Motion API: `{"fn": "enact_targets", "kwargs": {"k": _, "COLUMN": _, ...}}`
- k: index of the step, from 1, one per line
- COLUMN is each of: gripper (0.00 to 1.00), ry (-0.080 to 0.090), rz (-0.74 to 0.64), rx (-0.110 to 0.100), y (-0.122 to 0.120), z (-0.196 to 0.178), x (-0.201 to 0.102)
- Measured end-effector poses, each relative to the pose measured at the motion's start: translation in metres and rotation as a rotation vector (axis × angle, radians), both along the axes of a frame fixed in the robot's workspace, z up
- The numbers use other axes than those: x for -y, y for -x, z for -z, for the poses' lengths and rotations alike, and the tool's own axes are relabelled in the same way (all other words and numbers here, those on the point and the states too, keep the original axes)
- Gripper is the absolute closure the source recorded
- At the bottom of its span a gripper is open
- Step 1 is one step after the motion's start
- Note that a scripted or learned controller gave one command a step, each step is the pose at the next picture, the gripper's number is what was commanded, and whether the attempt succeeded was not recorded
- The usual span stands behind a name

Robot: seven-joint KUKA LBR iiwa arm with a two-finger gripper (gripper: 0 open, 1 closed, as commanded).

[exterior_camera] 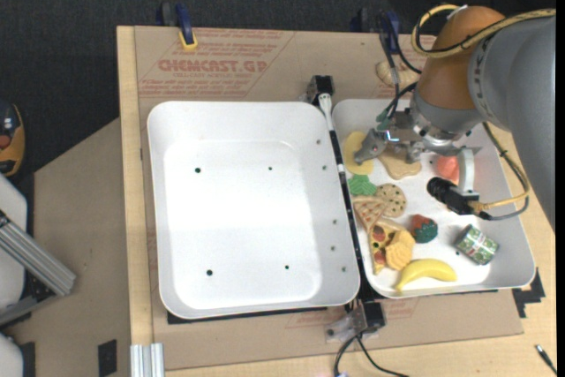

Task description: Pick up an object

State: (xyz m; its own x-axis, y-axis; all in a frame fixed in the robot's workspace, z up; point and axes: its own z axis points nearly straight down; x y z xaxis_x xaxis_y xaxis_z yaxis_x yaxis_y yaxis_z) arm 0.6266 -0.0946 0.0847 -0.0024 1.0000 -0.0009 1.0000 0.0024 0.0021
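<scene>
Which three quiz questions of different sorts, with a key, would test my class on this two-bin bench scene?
1. True or false: the banana lies in the left bin.
2. Multiple choice: the arm reaches over which bin? A) left B) right C) neither
3. Short answer: which bin corner is the green-and-white packet nearest?

Key:
1. False; it lies in the right bin, near its front edge.
2. B
3. The front right corner of the right bin.
</scene>
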Motion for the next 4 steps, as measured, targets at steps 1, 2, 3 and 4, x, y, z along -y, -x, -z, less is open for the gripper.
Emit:
{"fn": "enact_targets", "kwargs": {"k": 1, "gripper": 1.0, "ry": 0.002, "rz": 0.002, "rx": 0.008, "y": -0.001, "z": -0.015, "x": 0.002}}
{"fn": "enact_targets", "kwargs": {"k": 2, "gripper": 1.0, "ry": 0.001, "rz": 0.001, "rx": 0.003, "y": -0.019, "z": -0.003, "x": -0.002}}
{"fn": "enact_targets", "kwargs": {"k": 3, "gripper": 1.0, "ry": 0.001, "rz": 0.001, "rx": 0.004, "y": -0.042, "z": -0.003, "x": -0.002}}
{"fn": "enact_targets", "kwargs": {"k": 4, "gripper": 1.0, "ry": -0.002, "rz": -0.003, "rx": 0.005, "y": -0.041, "z": -0.106, "x": -0.072}}
